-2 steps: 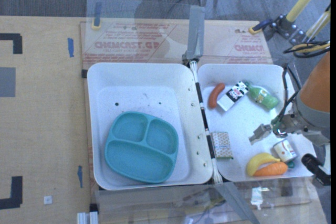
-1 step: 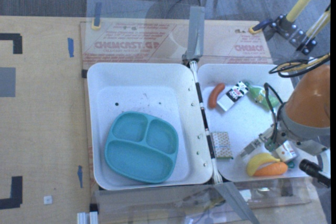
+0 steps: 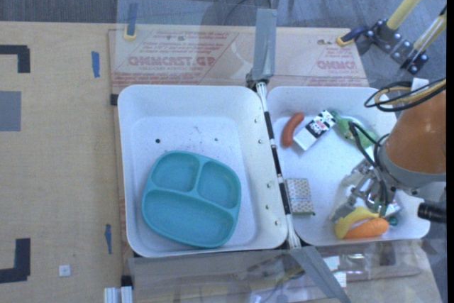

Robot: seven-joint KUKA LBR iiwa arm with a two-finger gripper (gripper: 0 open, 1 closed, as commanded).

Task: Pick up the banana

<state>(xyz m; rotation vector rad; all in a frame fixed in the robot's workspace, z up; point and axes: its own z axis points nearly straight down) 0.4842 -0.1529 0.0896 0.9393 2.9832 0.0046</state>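
The banana (image 3: 349, 223) is yellow and lies at the front edge of the right bin (image 3: 319, 99), pressed against an orange carrot-like piece (image 3: 370, 228) on its right. My gripper (image 3: 362, 196) hangs just above and slightly behind the banana, under the arm's orange band (image 3: 423, 138). Its metal tips sit close to the banana's upper side, and I cannot make out whether they touch it. Part of the banana's right end is hidden by the orange piece and the gripper.
The right bin also holds a red sausage (image 3: 291, 130), a small black-and-white box (image 3: 317, 128), a green item (image 3: 349, 128) and a patterned block (image 3: 300, 196). A teal divided plate (image 3: 191, 199) lies in the left bin (image 3: 184, 99). Cables hang beside the arm.
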